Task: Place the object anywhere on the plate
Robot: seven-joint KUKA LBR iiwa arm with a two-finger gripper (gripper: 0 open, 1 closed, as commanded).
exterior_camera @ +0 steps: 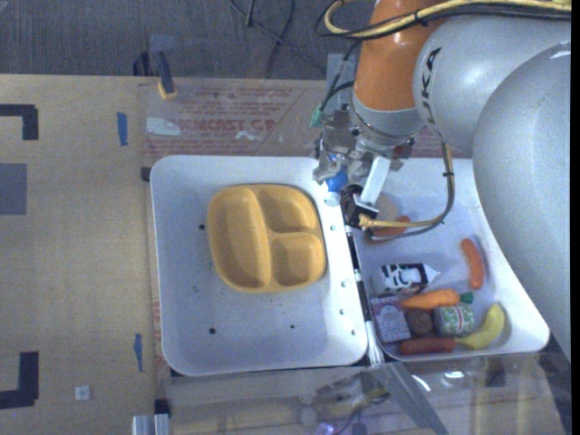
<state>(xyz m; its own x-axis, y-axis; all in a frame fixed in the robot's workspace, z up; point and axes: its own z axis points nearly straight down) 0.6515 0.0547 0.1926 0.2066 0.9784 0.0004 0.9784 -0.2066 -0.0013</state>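
The left white bin (181, 270) holds a yellow divided plate (265, 238) with three compartments. It lies flat in the bin's upper middle, nearer the divider than the left wall. Above the top end of the divider between the two bins hangs the gripper (340, 172), below the arm's orange band (394, 43). The wrist hides its tips from this angle, so I cannot tell how wide it stands or whether it grasps anything. A small blue patch (334, 178) shows right at it, too small to identify. All the loose objects lie in the right white bin (435, 243), none touching the plate. An orange-red piece (391, 228), partly covered by a cable, lies near the bin's upper left. Lower down, beside the divider, sits a small purple box (391, 321), with a black-and-white carton (404, 276) just above it. A carrot (433, 298) lies to the right of the box, above a red sausage (426, 344) along the bottom wall. A green and red can (454, 318) sits between them. An orange sausage (472, 261) lies farther right. A yellow banana (488, 328) curves in the lower right corner.
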